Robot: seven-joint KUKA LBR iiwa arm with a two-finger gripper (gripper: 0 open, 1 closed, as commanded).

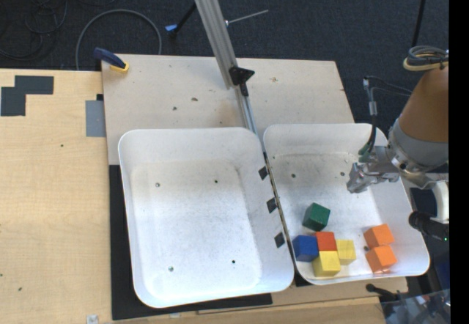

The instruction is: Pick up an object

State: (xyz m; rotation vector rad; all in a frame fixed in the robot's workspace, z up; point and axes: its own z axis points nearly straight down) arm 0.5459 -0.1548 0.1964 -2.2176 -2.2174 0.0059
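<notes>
Dark floor with cables at 12 o'clock, pale wood surface (51, 190) at 9 o'clock, blue-yellow clamp (111, 59) near its top corner. Left bin (146, 150) at centre, bare white with specks. Slanted aluminium rail (216, 26) runs down to the seam between the bins. Right bin (308, 135) holds the blocks, all bunched at 5 o'clock: blue block (305, 247), green block (316, 215) just above it, red block (326, 241) touching the blue one, two yellow blocks (327, 264) below and beside it, then two orange blocks (379, 245) near the right rim. Hand (360, 176) at 3 o'clock, low over bare bin floor, nothing between the fingers; open or closed, cannot tell. Step looks like approach, no grasp yet. Green block is likely the best target: it stands apart from the cluster, at 7 o'clock from the hand, near. Orange blocks sit at 5 o'clock from the hand, also near. To do it well: centre over one block, square the hand to its faces, avoid the packed group where neighbours would block the fingers.
</notes>
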